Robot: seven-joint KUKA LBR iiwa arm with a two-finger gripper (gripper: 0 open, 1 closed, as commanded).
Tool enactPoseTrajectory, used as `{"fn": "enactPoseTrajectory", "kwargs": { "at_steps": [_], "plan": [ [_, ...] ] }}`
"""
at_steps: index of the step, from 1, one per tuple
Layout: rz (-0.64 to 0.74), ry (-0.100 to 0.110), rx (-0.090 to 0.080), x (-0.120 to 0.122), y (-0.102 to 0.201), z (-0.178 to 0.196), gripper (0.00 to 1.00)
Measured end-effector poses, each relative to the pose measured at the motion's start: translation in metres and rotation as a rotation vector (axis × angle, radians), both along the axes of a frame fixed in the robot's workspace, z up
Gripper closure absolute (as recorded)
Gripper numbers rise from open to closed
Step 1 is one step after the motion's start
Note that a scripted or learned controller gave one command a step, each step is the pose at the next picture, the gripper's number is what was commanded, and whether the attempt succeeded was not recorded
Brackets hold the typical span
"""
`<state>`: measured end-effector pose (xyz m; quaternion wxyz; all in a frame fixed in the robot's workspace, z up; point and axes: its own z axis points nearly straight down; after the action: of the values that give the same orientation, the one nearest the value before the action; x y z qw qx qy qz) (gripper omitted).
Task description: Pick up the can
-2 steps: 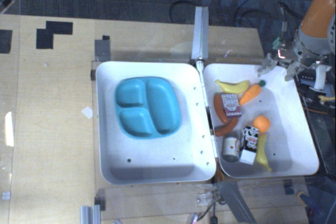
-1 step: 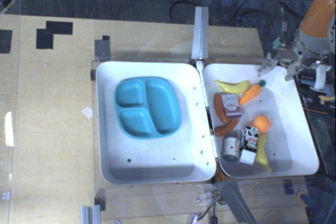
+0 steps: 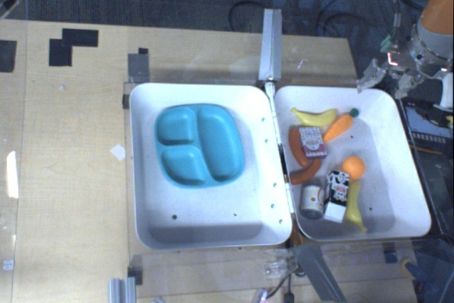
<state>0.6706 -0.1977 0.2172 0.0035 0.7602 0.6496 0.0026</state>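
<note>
Blue divided tray in left bin, far left of fingers. Can upright in right bin, near front wall, beside sausage and milk carton, well below-left of gripper. Fingers spread wide, holding nothing, above bin's far right corner.

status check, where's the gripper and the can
Gripper open, above right bin's far right corner. Can upright at near edge, untouched. Milk carton and sausage crowd it.

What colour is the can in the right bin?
Silvery grey with a dark top, as far as the camera view resolves; the can sits beside the black-and-white carton.
</note>
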Motion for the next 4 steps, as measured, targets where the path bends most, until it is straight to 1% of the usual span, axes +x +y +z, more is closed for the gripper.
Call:
{"fn": "enactPoseTrajectory", "kwargs": {
  "at_steps": [1, 2, 3, 4],
  "plan": [
    [0.0, 0.0, 0.0, 0.0, 0.0, 0.0, 0.0],
    [-0.091, 0.001, 0.001, 0.0, -0.003, -0.003, 0.0],
    [-0.097, 0.004, 0.001, 0.0, 0.0, -0.057, 0.0],
    [-0.09, 0.0, 0.001, 0.0, 0.005, 0.014, 0.0]
  ]
}}
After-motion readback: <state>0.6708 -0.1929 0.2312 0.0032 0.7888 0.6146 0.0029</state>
